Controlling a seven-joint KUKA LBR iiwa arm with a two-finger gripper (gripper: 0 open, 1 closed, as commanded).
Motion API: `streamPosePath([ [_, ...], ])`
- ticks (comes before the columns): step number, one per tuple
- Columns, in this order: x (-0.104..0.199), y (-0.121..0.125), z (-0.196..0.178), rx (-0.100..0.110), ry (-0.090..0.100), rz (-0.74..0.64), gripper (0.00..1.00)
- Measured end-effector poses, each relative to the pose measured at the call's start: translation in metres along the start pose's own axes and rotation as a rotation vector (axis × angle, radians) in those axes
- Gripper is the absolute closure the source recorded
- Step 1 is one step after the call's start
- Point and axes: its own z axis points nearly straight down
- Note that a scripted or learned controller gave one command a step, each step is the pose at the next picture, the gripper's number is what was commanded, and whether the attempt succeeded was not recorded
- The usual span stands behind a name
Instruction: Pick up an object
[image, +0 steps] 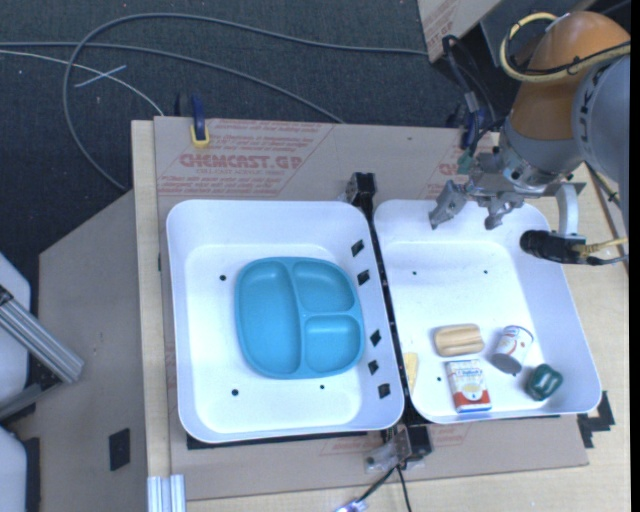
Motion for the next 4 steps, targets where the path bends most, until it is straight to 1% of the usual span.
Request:
streamPosePath([
  [1,0.0,0.003,-0.01,-0.016,-0.002,-0.003,0.0],
  [2,0.006,0.006,0.033,-0.013,-0.002,-0.003,0.0],
  [3,0.004,0.01,0.095,-0.011,-0.002,-0.003,0.0],
  [4,0.005,0.01,0.103,-0.014,-0.002,-0.003,0.0],
])
